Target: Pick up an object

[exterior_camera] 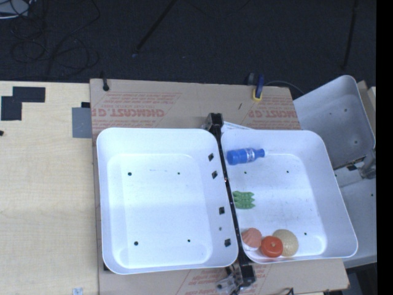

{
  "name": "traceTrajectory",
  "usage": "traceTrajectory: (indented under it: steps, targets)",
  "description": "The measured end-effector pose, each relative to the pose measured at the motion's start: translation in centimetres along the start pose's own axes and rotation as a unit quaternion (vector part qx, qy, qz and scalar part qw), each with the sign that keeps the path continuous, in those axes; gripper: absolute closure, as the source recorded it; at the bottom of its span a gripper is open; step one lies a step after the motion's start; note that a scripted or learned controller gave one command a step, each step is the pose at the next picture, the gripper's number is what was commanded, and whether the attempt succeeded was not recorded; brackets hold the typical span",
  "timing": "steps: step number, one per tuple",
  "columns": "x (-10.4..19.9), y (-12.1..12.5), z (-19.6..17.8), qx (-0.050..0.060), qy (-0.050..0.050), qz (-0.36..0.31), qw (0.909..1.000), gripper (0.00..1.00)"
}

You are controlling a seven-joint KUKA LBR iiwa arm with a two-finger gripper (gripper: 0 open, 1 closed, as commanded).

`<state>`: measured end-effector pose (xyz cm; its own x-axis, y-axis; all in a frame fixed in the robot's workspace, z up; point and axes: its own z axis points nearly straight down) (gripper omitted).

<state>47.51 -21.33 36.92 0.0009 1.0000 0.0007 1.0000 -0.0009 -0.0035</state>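
The right bin (319,141) holds all the loose objects. A blue bottle (245,156) lies on its side near the bin's far left corner, its pale cap pointing right. A small green ridged piece (244,200) lies against the left wall at mid-depth. In the near left corner, three round items crowd together: a pink one (251,237), a red one (271,246) and a tan one (287,241) just behind it. The red one touches both neighbours.
The left bin (104,165) sits beside the right one, joined along a black clipped seam (222,189). Both rest on a printed cardboard sheet (159,106). A grey metal plate (334,112) slants at the right, and a blue-yellow clamp (258,88) stands at the back.
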Motion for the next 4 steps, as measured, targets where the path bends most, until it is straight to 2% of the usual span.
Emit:
traceTrajectory:
  steps: [2, 3, 4]
  targets:
    - [0.1, 1.2, 3.2, 0.000, 0.000, 0.000, 1.0000, 1.00]
    - [0.6, 0.0, 4.0, 0.000, 0.000, 0.002, 1.0000, 1.00]
    - [0.0, 0.1, 2.9, -0.001, -0.001, 0.001, 1.0000, 1.00]
